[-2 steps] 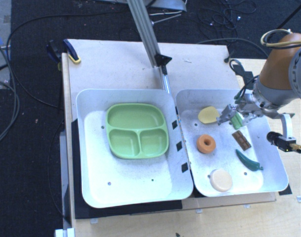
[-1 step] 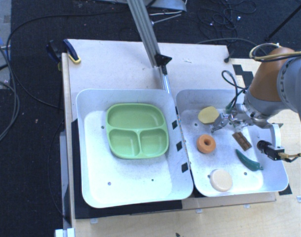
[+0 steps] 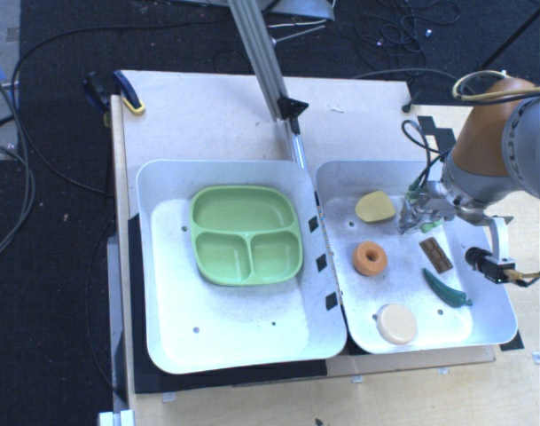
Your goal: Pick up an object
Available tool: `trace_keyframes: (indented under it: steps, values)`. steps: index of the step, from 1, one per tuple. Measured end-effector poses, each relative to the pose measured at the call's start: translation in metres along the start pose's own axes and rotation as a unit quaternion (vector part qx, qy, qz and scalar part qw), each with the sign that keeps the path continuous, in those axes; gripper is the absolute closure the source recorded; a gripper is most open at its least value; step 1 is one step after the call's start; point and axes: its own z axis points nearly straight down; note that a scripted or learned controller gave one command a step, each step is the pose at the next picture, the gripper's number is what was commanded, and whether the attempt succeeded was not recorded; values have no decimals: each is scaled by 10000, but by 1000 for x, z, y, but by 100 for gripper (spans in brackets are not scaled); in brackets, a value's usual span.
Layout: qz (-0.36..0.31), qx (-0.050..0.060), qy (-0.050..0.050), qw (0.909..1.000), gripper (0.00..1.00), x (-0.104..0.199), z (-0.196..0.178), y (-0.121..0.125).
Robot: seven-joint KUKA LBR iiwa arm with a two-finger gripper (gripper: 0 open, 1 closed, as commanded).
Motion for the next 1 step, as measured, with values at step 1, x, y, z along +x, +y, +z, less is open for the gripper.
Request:
trace_keyframes:
  steps: [1]
  values:
    - [-11,-23,-2,10000,100,3,-64,1]
